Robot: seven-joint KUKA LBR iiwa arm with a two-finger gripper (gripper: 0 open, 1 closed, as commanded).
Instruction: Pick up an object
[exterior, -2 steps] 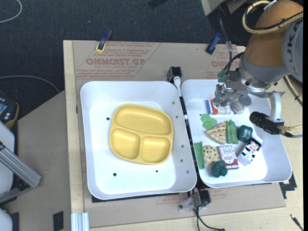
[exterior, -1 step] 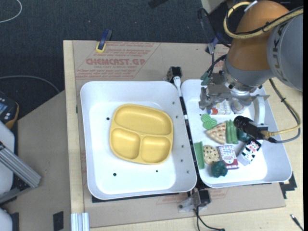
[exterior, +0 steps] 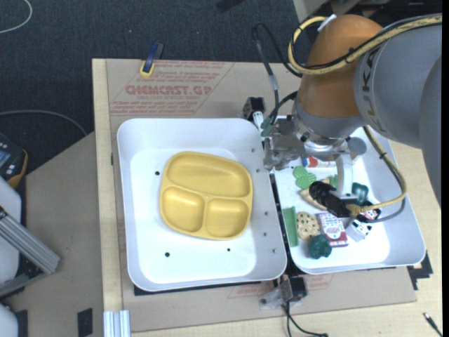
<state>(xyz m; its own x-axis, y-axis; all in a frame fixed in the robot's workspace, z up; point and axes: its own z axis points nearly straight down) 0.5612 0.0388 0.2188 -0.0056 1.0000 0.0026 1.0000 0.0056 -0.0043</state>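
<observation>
Whether the gripper (exterior: 330,161) is spread or pinching I cannot tell; crowded toys (exterior: 328,213) beside the plate (exterior: 206,194) could slip.

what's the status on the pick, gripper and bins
Gripper low over the right white bin, above the small cluttered items. Nothing seen held. Yellow divided plastic tray sits in the left white bin, untouched.
</observation>
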